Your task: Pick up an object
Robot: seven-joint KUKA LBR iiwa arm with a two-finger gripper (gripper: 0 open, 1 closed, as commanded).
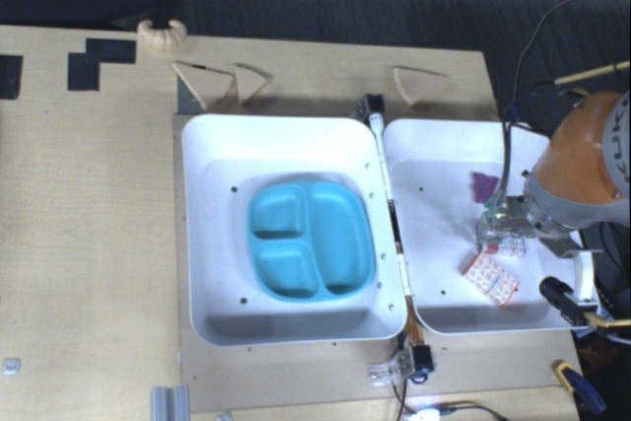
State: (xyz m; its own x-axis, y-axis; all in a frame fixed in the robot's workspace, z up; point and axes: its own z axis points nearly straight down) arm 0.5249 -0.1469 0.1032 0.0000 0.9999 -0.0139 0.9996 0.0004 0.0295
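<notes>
Red-and-white checkered packet (pixel 490 276) – flat, apparently crinkled – lies below the end effector (pixel 496 230); its grip state unclear.

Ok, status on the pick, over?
Gripper low in right bin, grasp unconfirmed. Red-and-white packet lies just below it, purple piece above. Blue divided tray in left bin, out of the way.

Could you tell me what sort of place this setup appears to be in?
Most likely a robotics lab set up for grasping trials. A wooden bench carries two shallow white bins, an industrial arm reaches into the right one, and loose cables trail across dark carpet.
</notes>
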